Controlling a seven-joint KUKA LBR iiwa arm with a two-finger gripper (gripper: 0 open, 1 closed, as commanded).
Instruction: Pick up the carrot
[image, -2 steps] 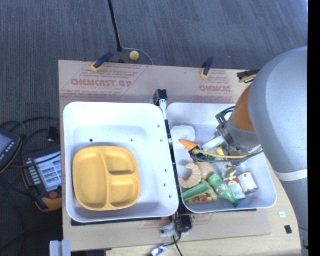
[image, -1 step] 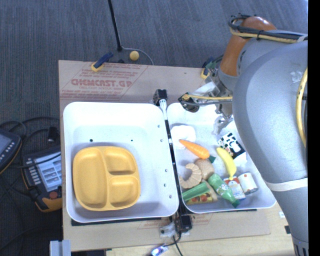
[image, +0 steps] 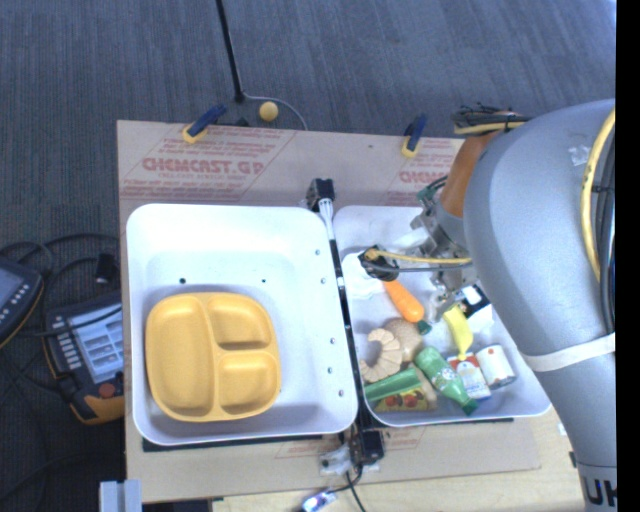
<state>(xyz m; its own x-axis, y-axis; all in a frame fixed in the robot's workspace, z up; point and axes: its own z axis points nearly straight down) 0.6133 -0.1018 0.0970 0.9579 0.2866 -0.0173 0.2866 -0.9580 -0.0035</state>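
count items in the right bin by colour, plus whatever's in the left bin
Orange: 1, the tapered orange toy carrot
Yellow: 1, the yellow toy banana
Tan: 1, the curled tan toy croissant
Green: 2, the green plastic bottle and the flat green packet
White: 1, the small white can
Left bin: 1, the yellow divided plastic plate
Total: 7

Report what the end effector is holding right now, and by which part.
Cannot be told: the end effector sits beside the orange carrot in the right white bin, but no object visibly sits in it.

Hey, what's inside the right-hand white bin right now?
In the right bin: an orange carrot, a croissant, a green bottle, a yellow piece and a small can. The grey arm covers the bin's right part, hiding anything there.
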